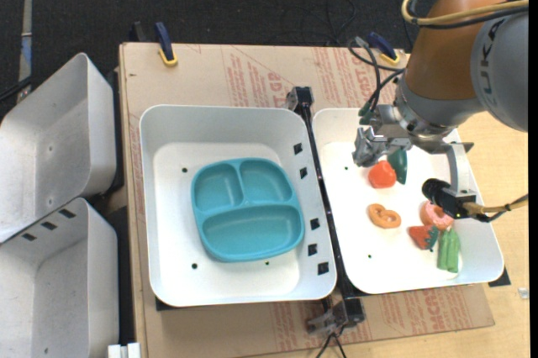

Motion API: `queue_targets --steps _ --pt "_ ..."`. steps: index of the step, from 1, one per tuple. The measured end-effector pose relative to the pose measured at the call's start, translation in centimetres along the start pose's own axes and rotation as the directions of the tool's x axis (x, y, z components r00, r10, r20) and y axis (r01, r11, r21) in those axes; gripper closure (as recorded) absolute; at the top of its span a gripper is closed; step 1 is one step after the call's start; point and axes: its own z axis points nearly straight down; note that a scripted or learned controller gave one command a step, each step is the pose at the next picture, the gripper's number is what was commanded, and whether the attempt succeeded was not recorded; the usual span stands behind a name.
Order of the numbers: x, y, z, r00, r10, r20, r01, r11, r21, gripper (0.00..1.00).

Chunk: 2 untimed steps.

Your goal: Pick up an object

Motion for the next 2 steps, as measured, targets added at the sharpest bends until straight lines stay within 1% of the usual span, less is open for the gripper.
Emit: queue_targets --steps 2 --pt "11.3 -3.5 1.5 1.000 -0.001 0.000 0.001 1.000 0.001 1.00"
